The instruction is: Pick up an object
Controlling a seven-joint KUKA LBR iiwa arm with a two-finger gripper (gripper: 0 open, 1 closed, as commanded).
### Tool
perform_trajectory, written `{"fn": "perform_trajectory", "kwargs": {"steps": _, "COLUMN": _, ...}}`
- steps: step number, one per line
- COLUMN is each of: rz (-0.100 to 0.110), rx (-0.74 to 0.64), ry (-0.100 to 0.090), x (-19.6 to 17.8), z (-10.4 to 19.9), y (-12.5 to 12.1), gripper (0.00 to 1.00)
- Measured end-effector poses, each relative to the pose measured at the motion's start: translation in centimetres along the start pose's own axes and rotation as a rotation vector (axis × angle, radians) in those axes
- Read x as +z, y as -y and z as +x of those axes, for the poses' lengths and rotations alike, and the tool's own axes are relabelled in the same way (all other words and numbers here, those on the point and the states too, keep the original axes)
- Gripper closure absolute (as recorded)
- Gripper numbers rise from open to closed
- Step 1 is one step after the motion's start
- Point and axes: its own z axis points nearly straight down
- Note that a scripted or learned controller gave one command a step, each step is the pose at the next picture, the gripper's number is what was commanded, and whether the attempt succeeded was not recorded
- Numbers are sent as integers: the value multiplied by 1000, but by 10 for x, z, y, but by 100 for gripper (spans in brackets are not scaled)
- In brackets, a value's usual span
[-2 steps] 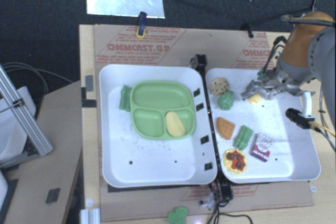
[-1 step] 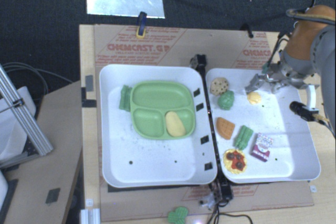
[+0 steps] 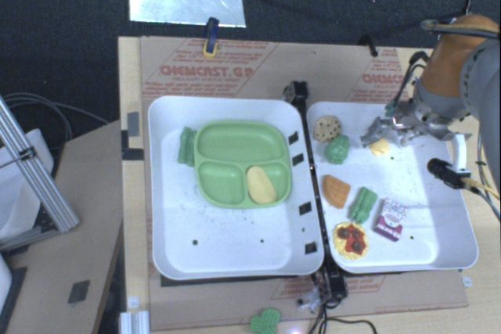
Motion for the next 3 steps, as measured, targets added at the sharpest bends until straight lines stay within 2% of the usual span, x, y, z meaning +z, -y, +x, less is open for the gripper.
{"fn": "perform_trajectory", "kwargs": {"steps": 1, "rz": -6, "rx": -2, "ry": 2, "x": -12, "z": -1, "y": -2, "gripper": 100}}
{"fn": "perform_trajectory", "kwargs": {"steps": 2, "rz": -5, "rx": -2, "ry": 2, "x": -12, "z": -1, "y": -2, "gripper": 0}}
{"fn": "perform_trajectory", "kwargs": {"steps": 3, "rz": -3, "rx": -1, "ry": 0, "x": -14, "z": 2, "y": -13, "gripper": 0}}
